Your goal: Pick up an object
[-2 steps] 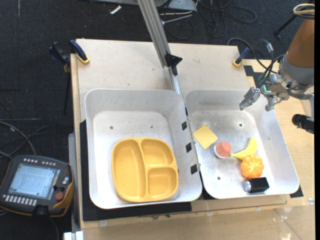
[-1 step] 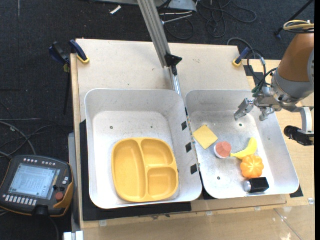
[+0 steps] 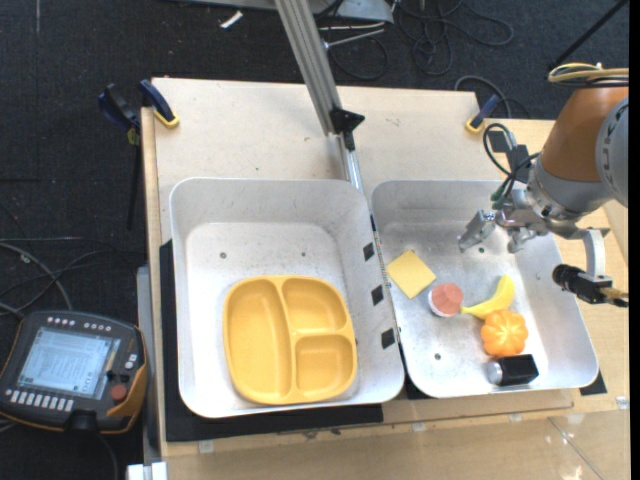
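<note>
Camera view: left bin (image 3: 190, 208) holds yellow tray (image 3: 290, 340); right bin (image 3: 400, 203), banana (image 3: 492, 298).

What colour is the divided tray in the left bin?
Yellow: the divided tray shows best in the camera view.

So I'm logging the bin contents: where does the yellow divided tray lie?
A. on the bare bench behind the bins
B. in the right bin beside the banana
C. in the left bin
C: the yellow divided tray lies flat in the left bin, while the banana lies in the right bin.
</note>
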